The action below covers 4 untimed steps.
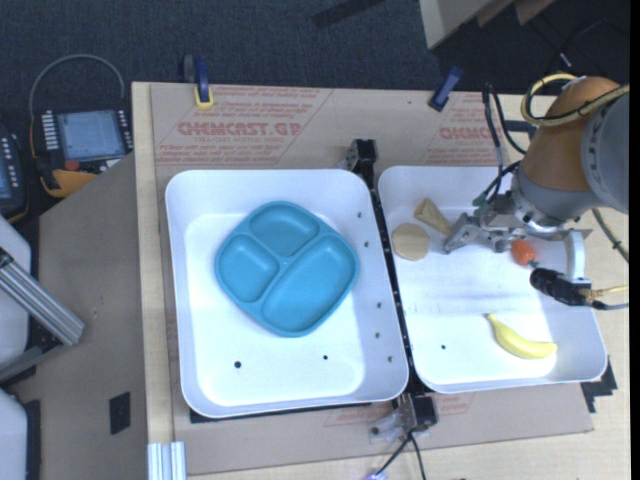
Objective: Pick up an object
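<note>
In the right bin [470, 368] lie a round tan piece [409, 241] and a tan wedge [432, 215] near the left wall. A small orange-red object [523, 252] sits toward the right, and a yellow banana [520, 340] lies near the front. My gripper [462, 234] hangs low over the bin's back half. It is just right of the two tan pieces and left of the orange-red object. Nothing visible is held in it.
The left bin [200, 358] bears a blue divided plate [288, 266]. A black clamp [362, 154] sits where the two bins meet at the back. The grey arm with its orange band [570, 138] comes in over the right bin's back right corner, trailing cables.
</note>
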Each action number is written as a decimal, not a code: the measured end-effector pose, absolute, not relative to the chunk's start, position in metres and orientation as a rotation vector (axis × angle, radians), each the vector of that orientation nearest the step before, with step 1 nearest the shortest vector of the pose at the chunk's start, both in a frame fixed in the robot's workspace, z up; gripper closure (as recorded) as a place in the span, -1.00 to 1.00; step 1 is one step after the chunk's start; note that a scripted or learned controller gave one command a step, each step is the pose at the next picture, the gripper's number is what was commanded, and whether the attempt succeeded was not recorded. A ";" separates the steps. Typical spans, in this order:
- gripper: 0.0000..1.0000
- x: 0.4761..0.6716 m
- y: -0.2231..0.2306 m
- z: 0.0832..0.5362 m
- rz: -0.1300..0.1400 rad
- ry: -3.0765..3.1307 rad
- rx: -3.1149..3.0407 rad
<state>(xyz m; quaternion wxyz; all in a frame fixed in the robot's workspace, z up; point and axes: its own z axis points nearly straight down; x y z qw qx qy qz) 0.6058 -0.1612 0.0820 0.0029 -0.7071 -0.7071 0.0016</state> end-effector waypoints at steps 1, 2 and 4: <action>1.00 0.608 -0.162 0.097 -0.001 -2.222 -2.223; 1.00 0.612 -0.160 0.161 -0.006 -2.228 -2.225; 1.00 0.611 -0.169 0.265 -0.006 -2.229 -2.226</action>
